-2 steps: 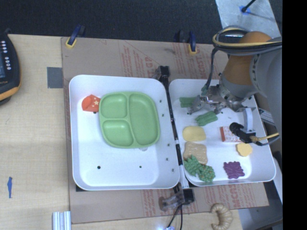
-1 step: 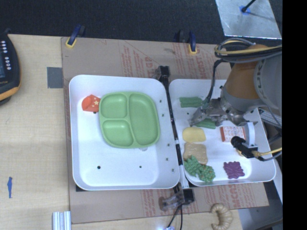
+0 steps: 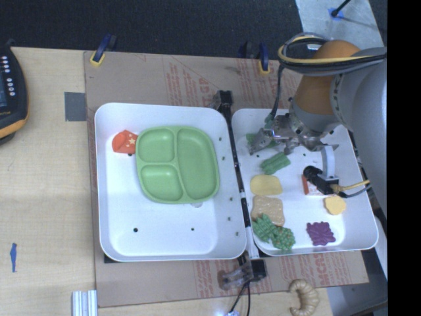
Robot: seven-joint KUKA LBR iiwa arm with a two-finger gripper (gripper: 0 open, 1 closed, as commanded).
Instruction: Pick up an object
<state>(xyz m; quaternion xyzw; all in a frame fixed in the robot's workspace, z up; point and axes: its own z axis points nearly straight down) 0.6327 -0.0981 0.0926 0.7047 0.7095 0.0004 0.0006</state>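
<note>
gripper [image 3: 275,139] low in right bin [image 3: 355,239], grip state unclear | one ridged green pickle-like piece [image 3: 274,162] just below it | one smooth three-part green plate [image 3: 177,164] far left | one bumpy purple grape cluster [image 3: 320,232] lower

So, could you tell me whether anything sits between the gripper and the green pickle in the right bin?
Nothing visible does. The gripper hangs over the top of the right bin, and the green pickle lies just below it in the view, with bare white floor around it. The yellow slice lies beyond the pickle.
</note>
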